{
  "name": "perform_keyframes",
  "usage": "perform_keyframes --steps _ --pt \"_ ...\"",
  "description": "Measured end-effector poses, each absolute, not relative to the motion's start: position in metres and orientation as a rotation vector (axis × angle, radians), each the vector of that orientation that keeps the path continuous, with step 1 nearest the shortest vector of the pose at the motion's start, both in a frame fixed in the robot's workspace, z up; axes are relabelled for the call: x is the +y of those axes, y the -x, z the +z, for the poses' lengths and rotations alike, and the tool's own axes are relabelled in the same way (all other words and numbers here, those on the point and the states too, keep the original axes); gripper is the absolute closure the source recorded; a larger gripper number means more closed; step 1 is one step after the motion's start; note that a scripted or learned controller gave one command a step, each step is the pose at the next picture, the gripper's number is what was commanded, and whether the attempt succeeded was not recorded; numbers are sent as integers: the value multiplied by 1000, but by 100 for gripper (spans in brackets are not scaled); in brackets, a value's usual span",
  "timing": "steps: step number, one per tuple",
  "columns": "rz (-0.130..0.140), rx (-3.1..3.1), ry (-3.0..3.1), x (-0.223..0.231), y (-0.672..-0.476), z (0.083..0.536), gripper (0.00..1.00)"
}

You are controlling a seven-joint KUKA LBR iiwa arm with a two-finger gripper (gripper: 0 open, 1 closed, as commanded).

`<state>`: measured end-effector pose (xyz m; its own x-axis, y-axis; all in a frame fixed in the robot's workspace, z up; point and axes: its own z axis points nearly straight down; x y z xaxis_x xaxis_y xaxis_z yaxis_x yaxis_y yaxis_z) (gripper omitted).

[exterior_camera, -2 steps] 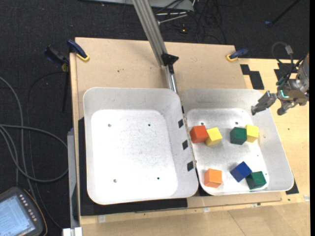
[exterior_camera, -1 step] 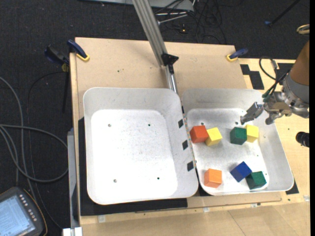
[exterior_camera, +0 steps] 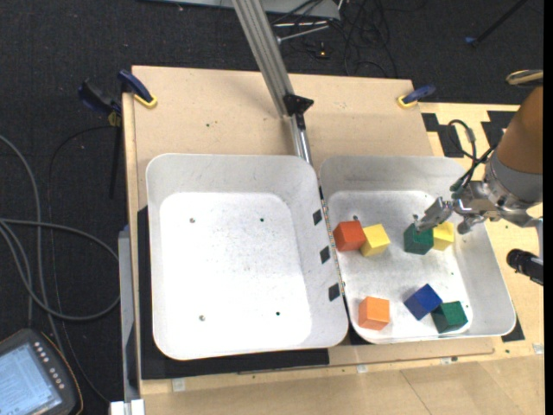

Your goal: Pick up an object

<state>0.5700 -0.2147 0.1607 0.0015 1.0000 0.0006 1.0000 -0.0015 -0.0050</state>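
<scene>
The left bin [exterior_camera: 229, 253] offers wide open floor. The right bin [exterior_camera: 484, 271] holds seven blocks with free floor between clusters. The arm [exterior_camera: 518, 158] is cut off at the right edge. The gripper [exterior_camera: 436, 219] sits over a green cube [exterior_camera: 417, 239] and a partly hidden yellow cube [exterior_camera: 443, 236] beside it; whether its fingers are spread or pinching cannot be determined. An orange cube [exterior_camera: 349, 234] and yellow block [exterior_camera: 375, 240] lie near the left wall.

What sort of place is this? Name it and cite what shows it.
Probably a robotics lab: a robot arm over two white bins on a clamped wooden bench, coloured blocks inside, loose cables on the floor.
</scene>
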Motion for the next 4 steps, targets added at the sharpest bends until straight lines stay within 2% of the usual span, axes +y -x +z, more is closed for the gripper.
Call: perform_keyframes --steps 1,2,3,4 --pt "1 -2227 2230 -217 -575 122 0" --pt "-13 -2229 2220 -212 -577 135 100" --pt "-5 -2230 2222 -206 -585 195 100" --pt "-5 -2231 2224 -208 -585 259 100"
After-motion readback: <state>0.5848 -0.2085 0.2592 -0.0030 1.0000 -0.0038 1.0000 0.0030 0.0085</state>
